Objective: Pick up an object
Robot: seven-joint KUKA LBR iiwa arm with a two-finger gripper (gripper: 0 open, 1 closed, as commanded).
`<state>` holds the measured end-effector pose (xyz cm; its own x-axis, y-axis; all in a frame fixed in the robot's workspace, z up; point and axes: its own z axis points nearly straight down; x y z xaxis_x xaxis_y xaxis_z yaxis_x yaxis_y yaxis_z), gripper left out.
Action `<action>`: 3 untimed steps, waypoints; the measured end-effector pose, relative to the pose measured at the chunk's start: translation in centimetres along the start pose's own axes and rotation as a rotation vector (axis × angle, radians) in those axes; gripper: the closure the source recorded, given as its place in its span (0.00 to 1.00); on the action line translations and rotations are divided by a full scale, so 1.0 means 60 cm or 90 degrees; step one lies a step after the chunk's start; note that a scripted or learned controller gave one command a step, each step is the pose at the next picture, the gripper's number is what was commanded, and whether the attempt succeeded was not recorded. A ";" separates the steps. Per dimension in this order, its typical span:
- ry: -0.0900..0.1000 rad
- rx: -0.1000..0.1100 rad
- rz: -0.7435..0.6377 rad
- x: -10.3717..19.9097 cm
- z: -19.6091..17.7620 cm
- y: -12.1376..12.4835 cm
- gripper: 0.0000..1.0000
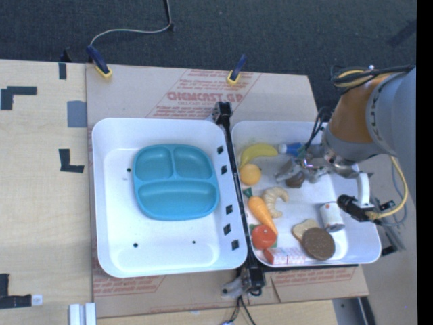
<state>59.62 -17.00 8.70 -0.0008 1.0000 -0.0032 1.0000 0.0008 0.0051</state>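
Arm over the toy food bin

We cannot tell our two-finger gripper's point(298, 175) state; it hangs low, near the yellow plastic banana point(256, 152) at its left, apparently hunting a pick.

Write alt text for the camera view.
The gripper is lowered into the right bin among toy foods: banana, carrot, tomato, cookie. The left bin holds a blue divided plate.

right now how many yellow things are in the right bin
2. A curved yellow banana lies at the far left of the right white bin, and a round yellow lemon-like fruit sits just nearer, beside the divider. The grey arm may hide others.
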 end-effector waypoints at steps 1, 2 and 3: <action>-0.004 0.013 0.001 0.086 0.002 0.100 0.00; 0.001 0.004 0.000 0.029 -0.026 0.050 0.00; 0.001 0.001 0.000 0.023 0.000 -0.033 0.00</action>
<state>57.62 -15.64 8.66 -0.0005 1.0000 -0.0015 1.0000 0.0005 0.0030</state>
